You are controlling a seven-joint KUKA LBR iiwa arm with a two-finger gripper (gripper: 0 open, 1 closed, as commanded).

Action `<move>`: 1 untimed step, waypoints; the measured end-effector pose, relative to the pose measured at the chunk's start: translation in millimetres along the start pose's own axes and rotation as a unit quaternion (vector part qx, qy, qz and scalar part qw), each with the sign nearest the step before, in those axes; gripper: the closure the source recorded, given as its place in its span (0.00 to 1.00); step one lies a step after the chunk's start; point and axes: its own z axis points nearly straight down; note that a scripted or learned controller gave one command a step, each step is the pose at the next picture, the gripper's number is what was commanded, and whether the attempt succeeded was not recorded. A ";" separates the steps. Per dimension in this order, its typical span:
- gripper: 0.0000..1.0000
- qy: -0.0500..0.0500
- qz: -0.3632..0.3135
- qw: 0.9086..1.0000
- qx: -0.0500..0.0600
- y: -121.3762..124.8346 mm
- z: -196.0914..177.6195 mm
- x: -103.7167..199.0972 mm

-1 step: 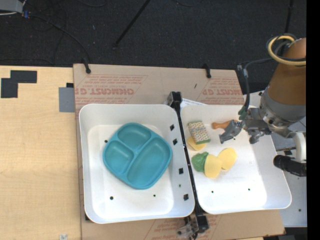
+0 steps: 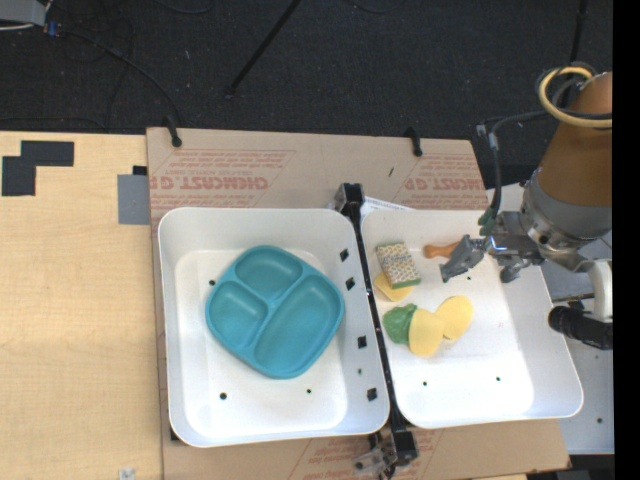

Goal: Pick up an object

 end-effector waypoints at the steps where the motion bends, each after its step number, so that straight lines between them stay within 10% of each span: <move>1: 0.00 0.000 0.000 1.000 0.002 -9.6 51.8 -3.7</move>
